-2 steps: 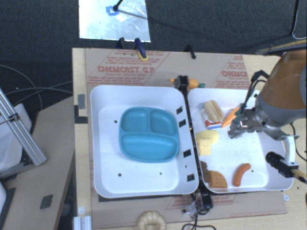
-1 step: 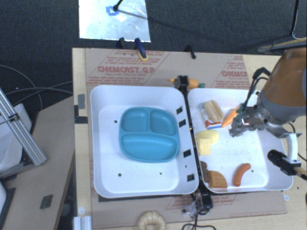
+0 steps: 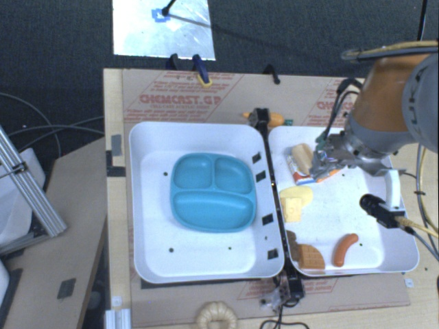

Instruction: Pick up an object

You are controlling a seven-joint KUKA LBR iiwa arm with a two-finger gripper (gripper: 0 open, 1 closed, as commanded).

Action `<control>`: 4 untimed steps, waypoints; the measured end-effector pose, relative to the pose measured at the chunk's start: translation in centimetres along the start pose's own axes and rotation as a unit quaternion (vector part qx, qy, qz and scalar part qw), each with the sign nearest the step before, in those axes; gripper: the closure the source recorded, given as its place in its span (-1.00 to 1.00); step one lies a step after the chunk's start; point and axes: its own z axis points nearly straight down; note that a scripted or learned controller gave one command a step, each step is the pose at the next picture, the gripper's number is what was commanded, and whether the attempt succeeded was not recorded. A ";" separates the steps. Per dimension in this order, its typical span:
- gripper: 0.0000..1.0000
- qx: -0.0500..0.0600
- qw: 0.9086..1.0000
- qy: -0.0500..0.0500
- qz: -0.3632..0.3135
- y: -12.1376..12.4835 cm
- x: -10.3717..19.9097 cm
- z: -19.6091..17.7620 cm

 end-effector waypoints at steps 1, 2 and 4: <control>1.00 -0.001 1.000 0.000 0.000 5.2 1.2 -1.0; 1.00 0.000 1.000 0.000 0.001 7.0 3.1 0.4; 1.00 0.000 1.000 0.000 0.001 7.6 3.6 -0.7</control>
